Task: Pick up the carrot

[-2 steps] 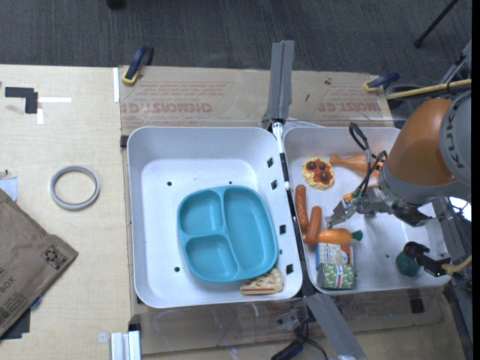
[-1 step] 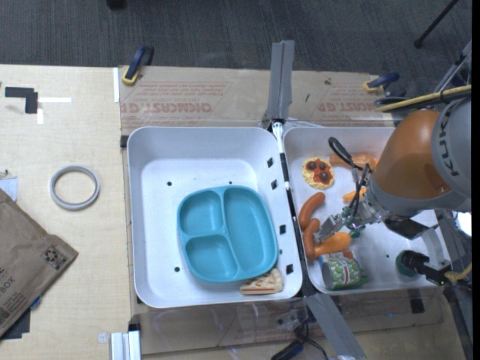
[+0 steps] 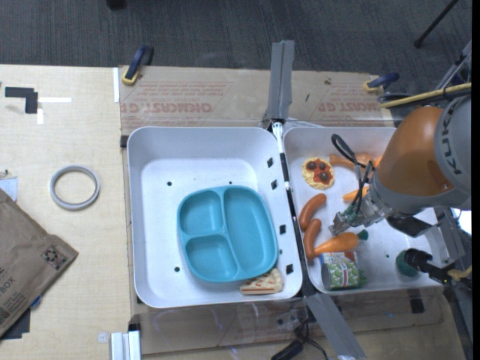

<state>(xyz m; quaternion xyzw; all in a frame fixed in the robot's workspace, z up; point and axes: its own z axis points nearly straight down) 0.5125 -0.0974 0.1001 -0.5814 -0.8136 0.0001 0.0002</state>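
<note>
The carrot (image 3: 335,244) is orange with a small green tip. It lies flat near the front of the right bin (image 3: 382,283), just right of two red sausages (image 3: 311,220). My gripper (image 3: 348,220) hangs off the grey and orange arm directly above the carrot's right half, very close to it or touching it. From this angle the wrist hides how the jaws stand. Nothing looks lifted off the bin floor.
The right bin also holds a small toy pizza (image 3: 318,172), orange pieces (image 3: 354,195) by the wrist, a green-and-white packet (image 3: 343,271) and a dark green object (image 3: 411,262). The left bin (image 3: 150,201) holds a blue divided plate (image 3: 225,233) and a toast piece (image 3: 262,283).
</note>
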